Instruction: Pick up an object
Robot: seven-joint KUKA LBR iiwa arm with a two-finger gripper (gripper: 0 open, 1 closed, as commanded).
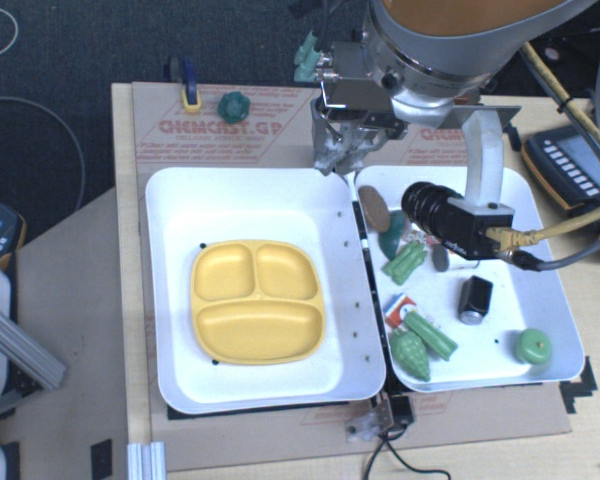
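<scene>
Grey robot arm's metal two-finger gripper (332, 160) at far edge between bins, claw state unclear, yellow three-compartment plastic tray (258, 301) in left white bin (170, 268), small green toys (420, 338) in right white bin (555, 318).

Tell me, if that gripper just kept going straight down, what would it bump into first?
Probably the raised rim where the two white bins meet, below the gripper; depth is hard to judge from this slanted view.

Small green, black and brown objects (416, 343) lie scattered in the right bin (550, 298).
</scene>
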